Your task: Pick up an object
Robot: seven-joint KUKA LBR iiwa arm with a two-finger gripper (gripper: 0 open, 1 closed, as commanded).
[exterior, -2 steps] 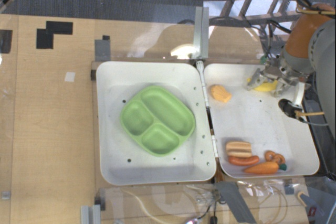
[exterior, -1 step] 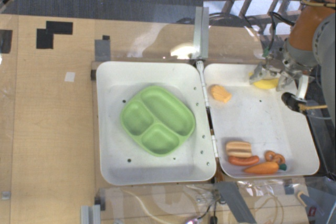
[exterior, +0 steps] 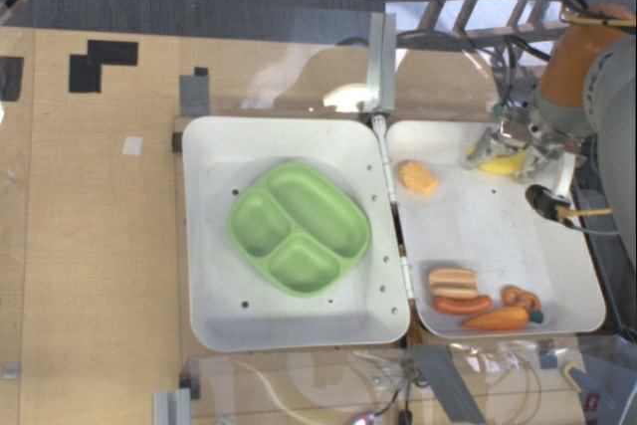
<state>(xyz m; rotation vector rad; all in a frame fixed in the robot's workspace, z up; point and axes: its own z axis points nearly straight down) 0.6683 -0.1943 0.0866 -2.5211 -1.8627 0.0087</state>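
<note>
end effector low over a yellow thing in the right bin, half hiding it; finger spacing unclear; bun nearby.

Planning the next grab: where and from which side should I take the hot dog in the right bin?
Grip the hot dog across its middle, coming straight down. It lies flat, lengthwise left to right, with the red sausage close below, so the open upper side gives clearance.

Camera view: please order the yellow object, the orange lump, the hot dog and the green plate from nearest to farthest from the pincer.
1. Yellow object: right at the pincer, at the right bin's far edge.
2. Orange lump: same bin, near the divider.
3. Hot dog: right bin's near side.
4. Green plate: middle of the left bin.
</note>
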